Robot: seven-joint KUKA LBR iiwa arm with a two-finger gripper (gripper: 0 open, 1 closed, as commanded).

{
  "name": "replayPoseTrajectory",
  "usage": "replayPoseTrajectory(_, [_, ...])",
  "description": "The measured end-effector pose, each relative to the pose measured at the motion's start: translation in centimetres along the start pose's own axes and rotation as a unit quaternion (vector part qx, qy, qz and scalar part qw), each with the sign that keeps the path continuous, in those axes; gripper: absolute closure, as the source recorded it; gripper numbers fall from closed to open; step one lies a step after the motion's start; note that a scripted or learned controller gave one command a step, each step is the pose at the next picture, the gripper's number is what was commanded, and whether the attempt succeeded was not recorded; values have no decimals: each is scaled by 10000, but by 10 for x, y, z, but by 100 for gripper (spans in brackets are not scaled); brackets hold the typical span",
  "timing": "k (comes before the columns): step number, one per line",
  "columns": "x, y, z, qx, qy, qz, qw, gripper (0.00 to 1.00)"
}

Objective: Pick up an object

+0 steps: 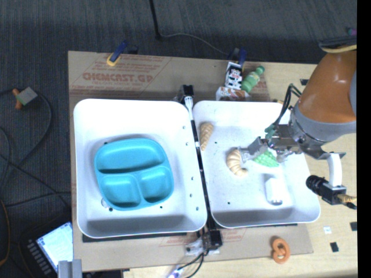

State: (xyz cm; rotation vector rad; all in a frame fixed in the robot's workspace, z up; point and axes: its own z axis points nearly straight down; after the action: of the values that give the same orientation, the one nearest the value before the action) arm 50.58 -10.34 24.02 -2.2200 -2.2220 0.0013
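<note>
Croissant (pixel 236 160) lies near the middle of the right bin (pixel 301 216), just left of the hand (pixel 262 150), whose fingers I cannot make out clearly enough to judge. A green toy (pixel 267 158) sits under the hand. Below is a white cylinder (pixel 273 190), up-left an ice-cream cone (pixel 205 133). The left bin (pixel 87 112) holds a blue divided tray (pixel 134 172).

My glossy orange wrist band (pixel 331 88) above smooth white plastic bins (pixel 139 112); a matt blue plastic tray (pixel 133 172); raw cardboard bench (pixel 116 77).
</note>
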Motion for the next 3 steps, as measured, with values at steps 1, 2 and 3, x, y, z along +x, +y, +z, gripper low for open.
replayPoseTrajectory(1, [-17,3,149,-4,-1,7,10000,0])
replayPoseTrajectory(2, [-8,-12,150,-41,-16,12,10000,0])
replayPoseTrajectory(3, [-9,-12,140,-36,-18,16,10000,100])
